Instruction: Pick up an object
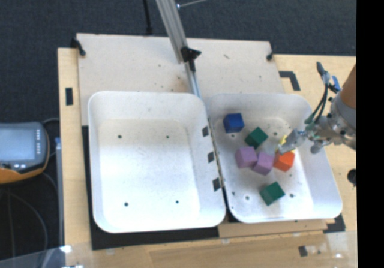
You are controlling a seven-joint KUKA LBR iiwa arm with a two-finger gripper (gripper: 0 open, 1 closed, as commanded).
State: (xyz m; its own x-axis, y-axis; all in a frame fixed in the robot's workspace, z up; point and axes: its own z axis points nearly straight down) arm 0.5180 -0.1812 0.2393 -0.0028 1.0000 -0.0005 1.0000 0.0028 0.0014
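Orange block (285, 160): small, bright cube, tilted, in the right bin (318, 201) beside two purple blocks (255, 159). My gripper (290, 142) hovers just above it; finger spacing cannot be told. Green and blue blocks (233, 122) lie nearby.

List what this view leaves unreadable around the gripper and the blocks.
- Gripper, camera view: too small and blurred to tell open from shut.
- Orange block: whether the gripper touches it; the gripper overlaps its top edge.
- Yellow bit beside the gripper: too small to identify.
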